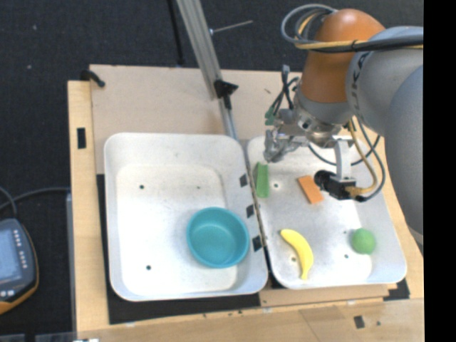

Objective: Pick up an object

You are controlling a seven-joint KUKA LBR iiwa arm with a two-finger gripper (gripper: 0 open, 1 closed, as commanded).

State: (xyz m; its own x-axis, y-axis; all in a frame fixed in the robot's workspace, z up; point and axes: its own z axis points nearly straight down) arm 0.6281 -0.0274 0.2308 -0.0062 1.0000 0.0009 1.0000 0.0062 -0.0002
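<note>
Nearest us, by the right bin's (pixel 385 266) front edge, the banana (pixel 299 251) is lying untouched while we are hovering our gripper (pixel 274 150), grip unreadable, over the green block (pixel 261 179) at the left wall, likely needing a straight descent.

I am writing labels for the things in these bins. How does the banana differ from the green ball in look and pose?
The banana is yellow, while the green ball is green. The banana is long and curved, lying flat along its length; the ball is round, with no clear direction. The banana looks longer than the ball is wide. The banana lies near the right bin's front middle, the ball nearer its right side. Both rest in that bin, apart from the tool.
</note>
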